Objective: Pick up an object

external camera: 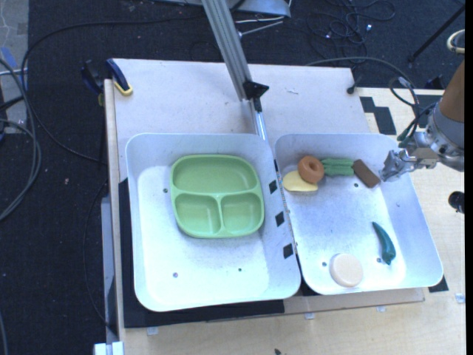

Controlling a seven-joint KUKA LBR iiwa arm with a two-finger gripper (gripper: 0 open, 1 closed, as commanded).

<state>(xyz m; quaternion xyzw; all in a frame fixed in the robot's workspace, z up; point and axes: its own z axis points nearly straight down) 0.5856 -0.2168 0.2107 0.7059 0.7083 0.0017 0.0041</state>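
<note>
The right bin holds several small items. A brown doughnut leans on a pale yellow piece near the bin's far left. Just right of them lie a green vegetable and a dark brown chunk. A teal pepper lies near the right wall and a white round disc sits at the front. My gripper hangs over the bin's far right edge, just right of the brown chunk, with nothing seen in it.
The left bin carries a green divided plate. A slanted metal pole comes down to the back where the bins meet. Cables lie on the dark floor around the bench.
</note>
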